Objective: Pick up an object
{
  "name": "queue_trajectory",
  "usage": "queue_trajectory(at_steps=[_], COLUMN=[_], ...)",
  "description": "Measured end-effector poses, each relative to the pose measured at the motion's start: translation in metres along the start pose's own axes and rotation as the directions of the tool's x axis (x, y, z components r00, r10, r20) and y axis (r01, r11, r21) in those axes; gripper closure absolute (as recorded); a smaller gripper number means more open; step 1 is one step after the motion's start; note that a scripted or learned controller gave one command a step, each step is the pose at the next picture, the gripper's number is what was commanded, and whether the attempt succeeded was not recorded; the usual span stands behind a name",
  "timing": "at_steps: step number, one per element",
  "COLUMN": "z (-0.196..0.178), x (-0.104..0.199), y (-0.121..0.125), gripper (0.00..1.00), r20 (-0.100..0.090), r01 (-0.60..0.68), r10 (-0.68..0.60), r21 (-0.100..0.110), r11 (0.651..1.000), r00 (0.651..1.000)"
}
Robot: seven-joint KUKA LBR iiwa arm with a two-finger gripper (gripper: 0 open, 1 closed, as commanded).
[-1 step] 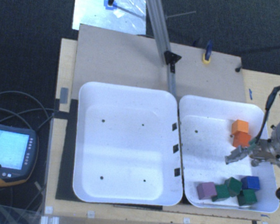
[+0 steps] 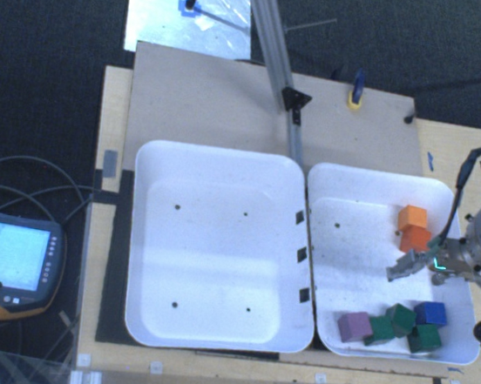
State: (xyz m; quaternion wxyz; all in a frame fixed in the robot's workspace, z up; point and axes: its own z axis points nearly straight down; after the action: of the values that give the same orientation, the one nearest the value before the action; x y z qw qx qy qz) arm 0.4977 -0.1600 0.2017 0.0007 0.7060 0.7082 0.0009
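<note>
Four matte blocks, one purple (image 2: 352, 325), two green (image 2: 399, 319), one blue (image 2: 431, 313), crowded the right bin's (image 2: 346, 187) near edge; gripper (image 2: 406, 268) (grip state unclear) hovered beside two orange cubes (image 2: 412, 228).

Two white bins sit side by side on the tabletop (image 2: 235, 98). In the right bin (image 2: 355, 193), the pincer (image 2: 404, 270) reaches in from the right and hovers over bare floor just below two orange blocks (image 2: 412, 227). Nearer the front wall of that bin lie a purple block (image 2: 352, 325), green blocks (image 2: 395, 321) and a blue block (image 2: 431, 313), clustered together. Left of the left bin (image 2: 216, 245), a teach pendant (image 2: 7, 266) rests beside the tabletop.
</note>
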Motion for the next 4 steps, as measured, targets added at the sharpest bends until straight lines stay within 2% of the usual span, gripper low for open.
queue_trajectory(at_steps=[2, 3, 4], z=[0.105, 0.091, 0.046], x=[0.011, 0.01, 0.015], y=[-0.003, 0.0, -0.002], gripper=[0.0, 1.0, 1.0], r20=[-0.001, 0.0, 0.002], r01=[-0.002, 0.001, 0.002], r10=[0.002, -0.001, -0.002], r21=[0.006, -0.002, -0.004], r11=[1.0, 1.0, 1.0], r00=[1.0, 1.0, 1.0])
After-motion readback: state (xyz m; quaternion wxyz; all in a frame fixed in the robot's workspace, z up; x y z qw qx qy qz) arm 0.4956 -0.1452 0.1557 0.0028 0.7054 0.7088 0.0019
